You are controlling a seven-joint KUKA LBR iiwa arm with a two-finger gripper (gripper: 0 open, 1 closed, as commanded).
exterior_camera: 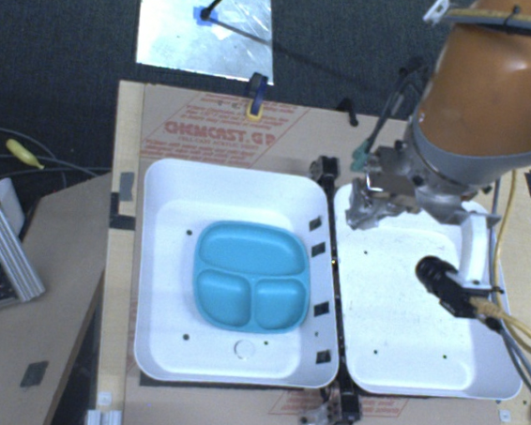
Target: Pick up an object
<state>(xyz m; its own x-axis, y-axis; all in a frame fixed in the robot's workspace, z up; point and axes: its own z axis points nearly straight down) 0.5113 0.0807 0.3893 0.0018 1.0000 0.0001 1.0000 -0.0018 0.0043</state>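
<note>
Blue divided plate (250, 277) sits flat in the left bin (163, 243), long axis across it. Gripper (368, 206) hangs over the right bin (401, 363), near its back left corner. Can't tell its state. Plate lies left of it, across the divider, toward the front, close by.

Light blue plate (249, 276) with three compartments, in a plain white bin (177, 198). Second white bin (401, 358) speckled with small dark dots. Tan cardboard (220, 127) printed with red lettering. Orange band (497, 76) on grey arm.
</note>
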